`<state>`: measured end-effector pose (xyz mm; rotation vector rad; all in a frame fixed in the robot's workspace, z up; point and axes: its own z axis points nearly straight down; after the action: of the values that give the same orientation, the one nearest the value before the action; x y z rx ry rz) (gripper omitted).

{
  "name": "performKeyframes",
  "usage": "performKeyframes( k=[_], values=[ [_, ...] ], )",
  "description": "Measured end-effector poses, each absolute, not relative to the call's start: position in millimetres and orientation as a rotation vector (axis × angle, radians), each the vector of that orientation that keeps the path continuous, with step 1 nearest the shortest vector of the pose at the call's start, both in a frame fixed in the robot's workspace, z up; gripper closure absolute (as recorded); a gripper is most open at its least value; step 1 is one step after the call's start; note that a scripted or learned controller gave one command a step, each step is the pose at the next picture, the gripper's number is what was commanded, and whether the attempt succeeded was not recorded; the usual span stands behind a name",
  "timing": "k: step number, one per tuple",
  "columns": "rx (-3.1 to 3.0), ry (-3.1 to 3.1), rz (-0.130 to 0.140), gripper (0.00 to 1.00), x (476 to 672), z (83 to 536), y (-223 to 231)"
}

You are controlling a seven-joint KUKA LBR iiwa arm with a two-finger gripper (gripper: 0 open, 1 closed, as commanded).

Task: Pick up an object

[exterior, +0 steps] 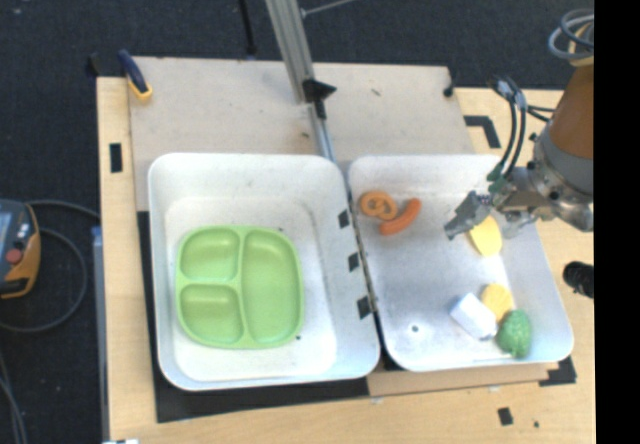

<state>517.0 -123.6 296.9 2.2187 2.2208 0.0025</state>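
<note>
Camera view: arm [575, 127] reaches in from the right over the right bin [420, 262]. Claw [478, 222] hangs low over that bin's upper right part, just beside a yellow block [487, 239]; cannot tell whether it is released or clenched, nothing seen between its tips. Right bin also holds an orange ring [376, 204] touching an orange sausage [401, 218] near the upper left, and in the lower right corner a white block [471, 316], a second yellow piece [497, 299] and a green broccoli [515, 333], clustered together. Left bin [250, 182] holds a green divided tray [240, 287]. Both bins sit side by side on the surface [220, 112]
</note>
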Motion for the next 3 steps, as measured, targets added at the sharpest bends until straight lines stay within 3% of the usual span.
performKeyframes(
  k=[3],
  values=[
    [2.223,2.221,-0.004,0.00,522.1,142,-144]
  ],
)
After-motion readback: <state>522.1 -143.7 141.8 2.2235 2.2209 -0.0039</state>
